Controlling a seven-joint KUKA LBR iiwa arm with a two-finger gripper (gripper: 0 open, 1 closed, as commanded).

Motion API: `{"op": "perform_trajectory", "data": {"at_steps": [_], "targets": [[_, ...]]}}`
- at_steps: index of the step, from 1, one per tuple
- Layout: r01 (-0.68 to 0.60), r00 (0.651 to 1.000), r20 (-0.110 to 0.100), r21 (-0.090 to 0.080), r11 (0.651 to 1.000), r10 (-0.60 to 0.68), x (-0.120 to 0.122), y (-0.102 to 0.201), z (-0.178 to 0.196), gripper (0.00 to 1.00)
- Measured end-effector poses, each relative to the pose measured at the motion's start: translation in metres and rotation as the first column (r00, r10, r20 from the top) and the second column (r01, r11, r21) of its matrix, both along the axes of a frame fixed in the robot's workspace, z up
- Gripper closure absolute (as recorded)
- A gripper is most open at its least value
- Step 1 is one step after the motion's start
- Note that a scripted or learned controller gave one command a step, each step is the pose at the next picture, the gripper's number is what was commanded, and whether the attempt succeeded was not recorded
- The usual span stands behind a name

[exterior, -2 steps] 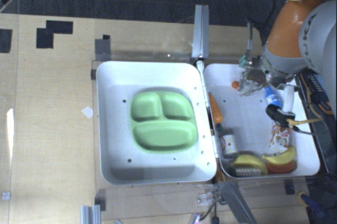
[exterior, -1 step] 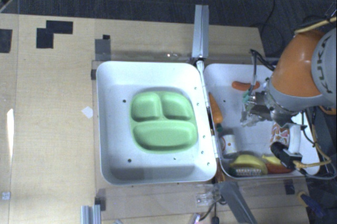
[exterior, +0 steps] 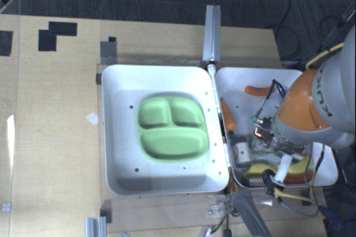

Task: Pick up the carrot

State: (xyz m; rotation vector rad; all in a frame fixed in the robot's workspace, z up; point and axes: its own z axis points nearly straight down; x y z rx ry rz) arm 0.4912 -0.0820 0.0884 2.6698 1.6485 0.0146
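Camera view: the carrot [exterior: 226, 115] lies in the right bin [exterior: 236, 77], hard against the wall shared with the left bin [exterior: 111, 119], awkward for access. The gripper [exterior: 266, 144] hangs near it among clutter; its grip state cannot be told.

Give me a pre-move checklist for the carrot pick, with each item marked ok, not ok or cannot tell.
1. Carrot located: ok, it lies along the right bin's left wall.
2. Carrot free of the gripper: ok, arm sits right of it.
3. Finger opening: cannot tell.
4. Clutter near carrot: not ok, a small white container lies just below it.
5. Second orange item at top of bin: cannot tell what it is.
6. Green tray in left bin: ok, out of the way.
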Motion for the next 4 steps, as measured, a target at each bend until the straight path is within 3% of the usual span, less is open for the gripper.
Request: {"op": "perform_trajectory", "data": {"at_steps": [2,3,4], "targets": [[-0.005,1.000,-0.002,0.002,1.000,0.005,0.004,0.001,0.015,1.00],[0.252,0.968,0.002,0.007,0.968,-0.252,0.002,-0.034,0.001,1.00],[0.499,0.867,-0.011,-0.003,0.867,-0.499,0.004,0.011,0.094,1.00]]}}
